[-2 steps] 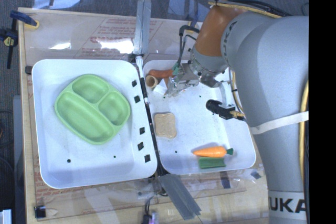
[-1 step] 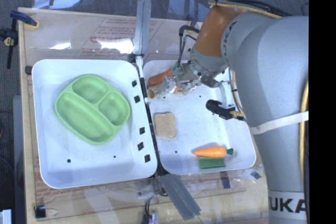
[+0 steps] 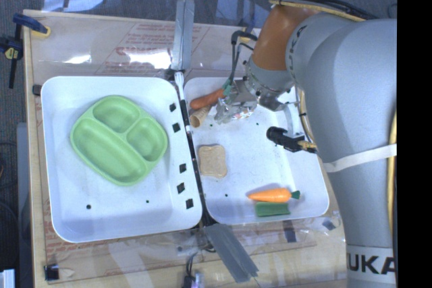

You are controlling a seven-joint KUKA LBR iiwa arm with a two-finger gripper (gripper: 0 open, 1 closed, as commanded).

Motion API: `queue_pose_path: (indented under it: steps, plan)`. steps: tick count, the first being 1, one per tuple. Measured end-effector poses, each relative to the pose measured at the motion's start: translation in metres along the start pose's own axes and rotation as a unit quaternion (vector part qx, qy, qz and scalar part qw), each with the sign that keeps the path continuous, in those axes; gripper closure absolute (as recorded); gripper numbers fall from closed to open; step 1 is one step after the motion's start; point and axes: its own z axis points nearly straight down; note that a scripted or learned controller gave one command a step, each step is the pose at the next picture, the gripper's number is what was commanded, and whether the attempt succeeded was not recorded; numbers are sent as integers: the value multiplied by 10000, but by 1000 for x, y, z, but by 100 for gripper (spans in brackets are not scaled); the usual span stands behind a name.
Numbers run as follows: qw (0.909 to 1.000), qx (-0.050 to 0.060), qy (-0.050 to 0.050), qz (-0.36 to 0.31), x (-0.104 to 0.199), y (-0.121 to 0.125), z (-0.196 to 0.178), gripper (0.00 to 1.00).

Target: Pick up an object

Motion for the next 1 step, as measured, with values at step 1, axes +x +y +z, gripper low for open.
queue_pose_path:
  steps: [1]
  plan:
    - [10000,1,1,-3,0,0,0,0]
